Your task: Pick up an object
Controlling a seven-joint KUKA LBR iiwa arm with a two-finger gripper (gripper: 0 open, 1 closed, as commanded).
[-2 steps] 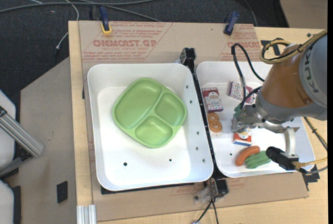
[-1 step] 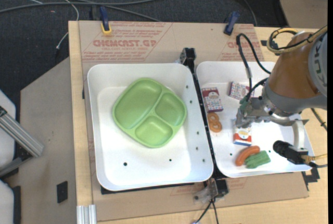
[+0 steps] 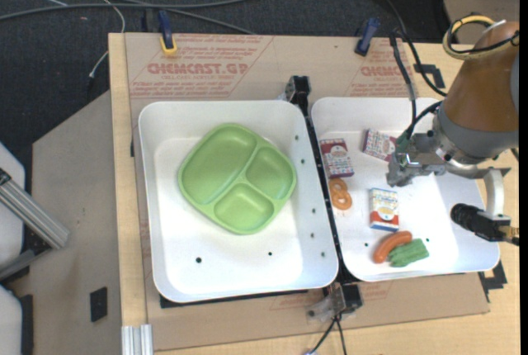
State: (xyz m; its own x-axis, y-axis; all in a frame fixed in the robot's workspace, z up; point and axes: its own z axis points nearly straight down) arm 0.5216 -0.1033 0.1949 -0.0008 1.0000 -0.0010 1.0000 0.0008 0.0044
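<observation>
The arm (image 3: 483,97) is cut off by the right edge, and its wrist hides the gripper (image 3: 402,172), so the finger gap cannot be read. Just left of it, the print on the small patterned packet (image 3: 379,144) and the red-and-white carton (image 3: 336,158) is too small to read.

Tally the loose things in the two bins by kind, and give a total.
Green divided plate: 1
Small printed packets: 3
Orange ring: 1
Orange sausage-shaped toy: 1
Green toy: 1
Total: 7
</observation>
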